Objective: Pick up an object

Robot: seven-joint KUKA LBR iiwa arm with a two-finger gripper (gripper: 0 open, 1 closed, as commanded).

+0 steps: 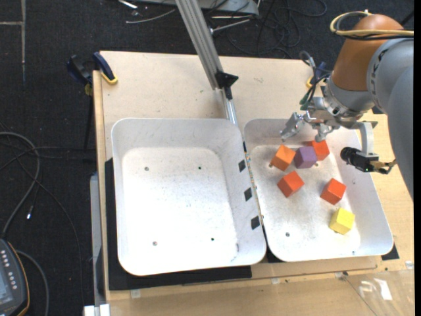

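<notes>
The grey arm with its orange band is reaching in from the right, and its two-finger metal gripper is hanging over the far part of the right shallow white plastic bin. Its fingers are standing spread apart with nothing between them, just above the clustered blocks.

Six small blocks are lying in that right bin. Three are sitting close together near the far rim: an orange cube, a purple cube touching or nearly touching it, and a red-orange cube right behind the purple one, partly under the gripper. Two more red-orange cubes are resting apart from the cluster, one toward the middle of the bin and one nearer the right wall. A single yellow cube is sitting nearest the front right corner. So the count is running to three red-orange, one orange, one purple and one yellow.

Open floor is showing along the right bin's front and left side, beside the divider where the two bins are meeting. The far cluster is leaving little room between blocks. The left shallow white plastic bin is lying beside it, its floor lightly speckled. A slanted silver aluminium rail is crossing the light wooden bench behind the bins.
</notes>
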